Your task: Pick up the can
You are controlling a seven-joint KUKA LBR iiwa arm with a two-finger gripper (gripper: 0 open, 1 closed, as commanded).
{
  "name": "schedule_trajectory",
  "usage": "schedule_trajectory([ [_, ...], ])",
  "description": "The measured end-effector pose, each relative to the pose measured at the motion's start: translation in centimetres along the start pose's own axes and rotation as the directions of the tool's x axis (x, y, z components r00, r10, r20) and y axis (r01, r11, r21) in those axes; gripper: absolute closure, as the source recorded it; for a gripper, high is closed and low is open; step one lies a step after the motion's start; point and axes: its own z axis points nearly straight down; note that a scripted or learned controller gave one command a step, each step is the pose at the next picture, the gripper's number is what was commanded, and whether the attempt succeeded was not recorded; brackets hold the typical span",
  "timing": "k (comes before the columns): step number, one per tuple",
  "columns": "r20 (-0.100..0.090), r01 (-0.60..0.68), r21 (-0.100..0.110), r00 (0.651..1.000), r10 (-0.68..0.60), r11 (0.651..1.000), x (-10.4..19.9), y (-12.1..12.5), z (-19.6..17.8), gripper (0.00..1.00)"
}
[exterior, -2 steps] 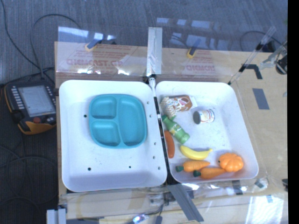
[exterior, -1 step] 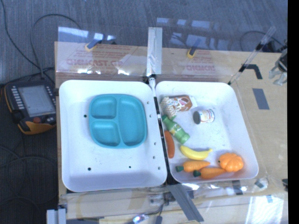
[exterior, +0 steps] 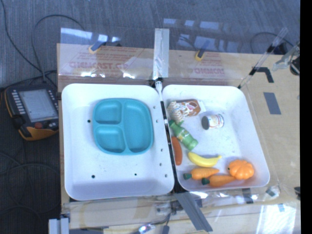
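Left bin (exterior: 73, 179): holds a blue divided plate (exterior: 122, 126), nothing else of note.

Right bin (exterior: 243, 99): along its left wall, a snack pouch (exterior: 184, 109), below that a green bottle (exterior: 183, 135), then a thin red-orange piece (exterior: 177, 151), maybe a carrot or chilli. Near the front: banana (exterior: 204, 159), two carrots (exterior: 204, 173) (exterior: 220, 180), small orange pumpkin (exterior: 241, 169).

The can (exterior: 213, 121) is in the upper middle of the right bin, lying on its side, dark end facing the left, white label on the barrel. Just right of the pouch, apart from it; clear bin floor around it otherwise.

Handling, my read: rigid metal, small, probably light. Smooth curved wall, so slippery, and being on its side it'll roll if nudged off-centre. Best bet is a top-down grasp across the barrel at mid-length, fingers either side of the curve, squeezing perpendicular to the axis. End-to-end pinch could work too but the pouch side is tighter.

Fingers: can't tell their state, so open or closed is unknown.
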Motion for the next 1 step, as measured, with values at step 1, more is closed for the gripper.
schedule_trajectory([
  [1, 0.003, 0.001, 0.002, 1.000, -0.001, 1.000, 0.09, 0.01, -0.81, 1.00],
])
